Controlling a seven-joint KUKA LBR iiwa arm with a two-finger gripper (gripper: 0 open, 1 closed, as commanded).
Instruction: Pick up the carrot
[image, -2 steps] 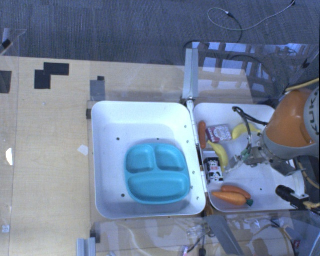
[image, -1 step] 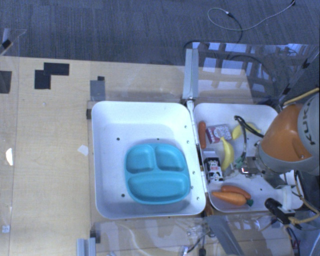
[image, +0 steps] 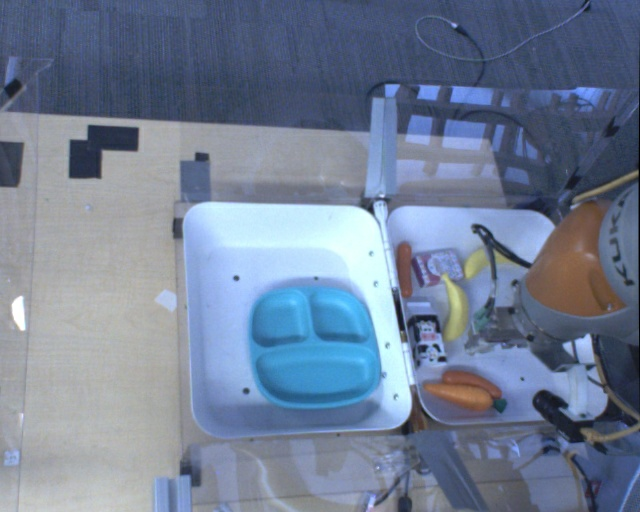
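Observation:
An orange carrot (image: 460, 396) with a green tip lies along the front edge of the right bin (image: 520, 228). A second, redder, carrot-like piece (image: 473, 380) lies just behind it, touching it. My gripper (image: 487, 334) hangs over the middle of the right bin, a little behind and to the right of the carrot and next to the banana (image: 456, 306). Nothing is visibly held in it. The orange-banded wrist (image: 580, 270) covers the bin's right part.
The right bin also holds a red sausage (image: 403, 268) along its left wall, a maroon packet (image: 438, 266), a second yellow piece (image: 477, 263) and a small black-and-white box (image: 427, 339). A blue sectioned plate (image: 315, 346) sits in the left bin (image: 215, 300).

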